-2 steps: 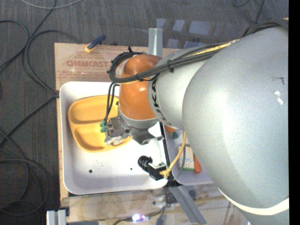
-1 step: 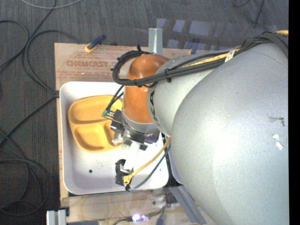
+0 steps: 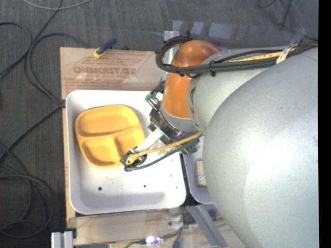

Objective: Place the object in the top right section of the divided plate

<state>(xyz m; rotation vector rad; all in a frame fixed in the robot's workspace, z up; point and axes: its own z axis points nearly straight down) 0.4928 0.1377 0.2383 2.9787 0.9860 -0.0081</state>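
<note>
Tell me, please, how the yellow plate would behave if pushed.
The plate looks like rigid moulded plastic, so it is probably stiff and light. Lying flat on the smooth bin floor, it would likely slide rather than tip.

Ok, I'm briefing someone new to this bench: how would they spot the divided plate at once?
Find the white bin on the view's left. The divided plate lies in its upper left part. It is the bin's one large yellow-orange dish, rounded, with raised ridges splitting it into sections.
</note>
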